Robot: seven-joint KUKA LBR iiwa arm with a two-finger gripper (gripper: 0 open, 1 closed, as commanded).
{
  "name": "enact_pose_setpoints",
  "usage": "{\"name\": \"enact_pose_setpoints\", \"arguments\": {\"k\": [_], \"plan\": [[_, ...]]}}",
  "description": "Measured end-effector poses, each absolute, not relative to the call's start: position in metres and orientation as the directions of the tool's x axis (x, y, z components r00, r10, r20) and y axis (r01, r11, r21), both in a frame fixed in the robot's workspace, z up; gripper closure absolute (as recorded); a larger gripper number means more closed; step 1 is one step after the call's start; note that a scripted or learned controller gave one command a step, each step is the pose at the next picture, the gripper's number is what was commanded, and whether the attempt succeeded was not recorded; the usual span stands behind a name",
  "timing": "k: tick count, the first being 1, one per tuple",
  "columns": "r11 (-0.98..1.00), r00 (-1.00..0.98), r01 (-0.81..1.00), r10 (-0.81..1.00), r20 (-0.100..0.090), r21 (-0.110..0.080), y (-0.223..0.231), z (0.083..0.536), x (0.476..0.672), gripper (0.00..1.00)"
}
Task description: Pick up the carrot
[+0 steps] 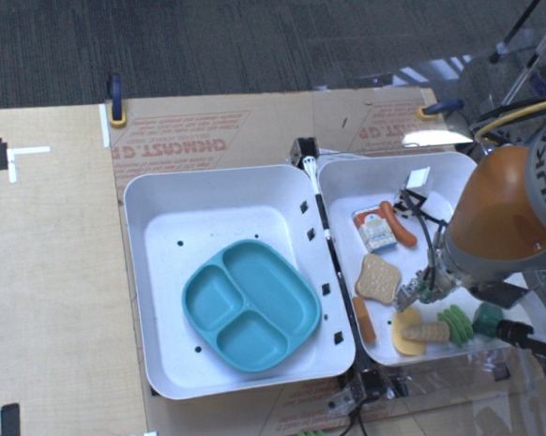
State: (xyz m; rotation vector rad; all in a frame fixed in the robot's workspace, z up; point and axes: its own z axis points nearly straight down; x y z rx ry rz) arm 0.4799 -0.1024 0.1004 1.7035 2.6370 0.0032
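Observation:
The carrot (364,319) is a thin orange stick lying along the left wall of the right bin (457,165), near its front. My gripper (418,291) hangs low over the middle of that bin, right of the carrot and apart from it. It sits just right of a bread slice (378,278) and above a yellow piece (405,334). The orange band and grey wrist cover the bin's right side.
A red-orange sausage (400,224) and a small carton (378,233) lie at the back of the right bin. Green toy items (456,324) rest near its front right. The left bin (152,297) holds a teal divided plate (252,304).

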Motion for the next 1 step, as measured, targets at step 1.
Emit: {"name": "enact_pose_setpoints", "arguments": {"k": [1], "plan": [[0.412,-0.412,0.911,0.911,0.000,0.002,-0.1024,0.1003,0.4797,0.00]]}}
